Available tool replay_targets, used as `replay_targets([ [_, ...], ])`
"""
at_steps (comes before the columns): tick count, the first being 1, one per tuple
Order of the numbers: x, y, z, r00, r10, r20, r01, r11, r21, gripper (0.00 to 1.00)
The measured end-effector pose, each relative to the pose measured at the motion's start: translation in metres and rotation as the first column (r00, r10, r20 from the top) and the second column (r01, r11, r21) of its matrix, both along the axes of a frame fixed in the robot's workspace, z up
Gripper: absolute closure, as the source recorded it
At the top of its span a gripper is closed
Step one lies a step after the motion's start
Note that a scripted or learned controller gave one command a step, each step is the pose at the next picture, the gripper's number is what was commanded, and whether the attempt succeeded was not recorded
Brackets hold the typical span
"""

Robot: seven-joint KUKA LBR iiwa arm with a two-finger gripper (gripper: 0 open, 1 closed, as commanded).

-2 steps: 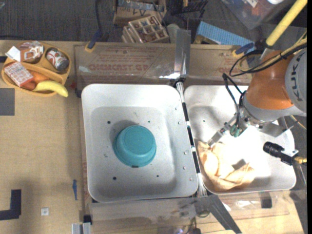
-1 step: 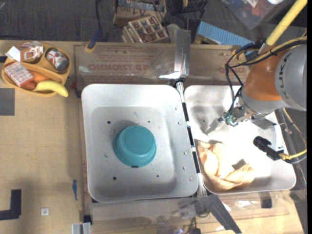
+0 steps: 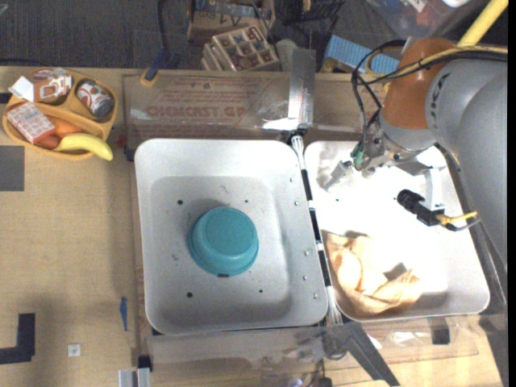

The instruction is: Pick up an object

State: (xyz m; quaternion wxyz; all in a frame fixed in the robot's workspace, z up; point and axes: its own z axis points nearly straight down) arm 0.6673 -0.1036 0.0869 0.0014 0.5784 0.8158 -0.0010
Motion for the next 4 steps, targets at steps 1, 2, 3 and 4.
replay_targets([
  [1, -0.104, -0.012, 0.118, 1.0, 0.013, -0.001, -0.013, 1.0, 0.003, 0.0],
  [2, -0.134, -0.002, 0.047, 0.996, -0.094, -0.001, 0.094, 0.996, 0.003, 0.0],
  [3, -0.127, 0.003, 0.004, 0.988, 0.157, 0.009, -0.157, 0.988, 0.003, 0.0],
  [4, -0.126, 0.002, 0.015, 0.988, 0.152, 0.015, -0.152, 0.988, 0.004, 1.0],
])
